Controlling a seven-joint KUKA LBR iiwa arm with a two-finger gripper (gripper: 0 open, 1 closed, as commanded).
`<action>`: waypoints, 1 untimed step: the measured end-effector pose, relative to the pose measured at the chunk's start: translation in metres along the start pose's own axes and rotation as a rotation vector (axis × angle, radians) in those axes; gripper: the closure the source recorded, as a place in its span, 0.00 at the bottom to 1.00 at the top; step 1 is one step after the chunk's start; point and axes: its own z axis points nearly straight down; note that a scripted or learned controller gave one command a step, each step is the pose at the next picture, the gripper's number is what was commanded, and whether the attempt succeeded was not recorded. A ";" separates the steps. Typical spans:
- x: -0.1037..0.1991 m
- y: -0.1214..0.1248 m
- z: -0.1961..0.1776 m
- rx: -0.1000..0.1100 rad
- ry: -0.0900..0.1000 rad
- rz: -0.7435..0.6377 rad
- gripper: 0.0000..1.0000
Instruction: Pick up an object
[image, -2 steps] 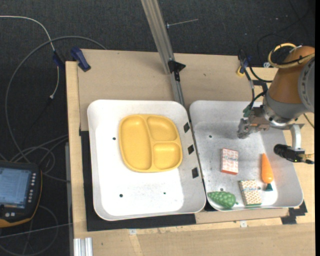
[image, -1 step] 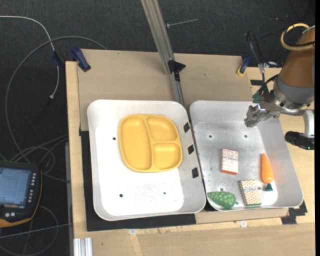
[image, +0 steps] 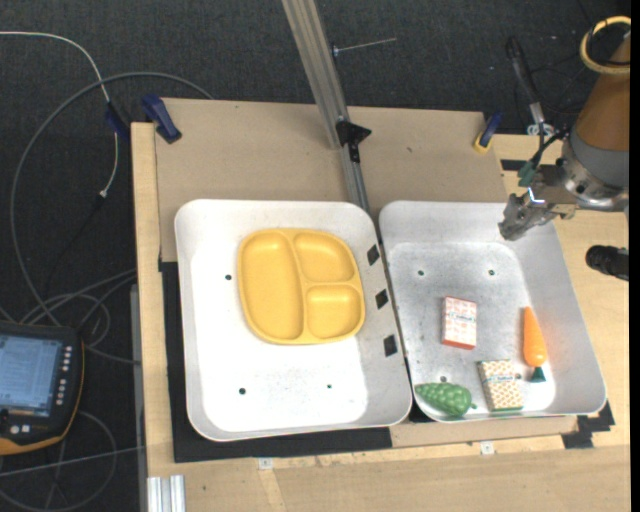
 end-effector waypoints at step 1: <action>0.000 0.001 -0.027 0.002 0.000 0.001 1.00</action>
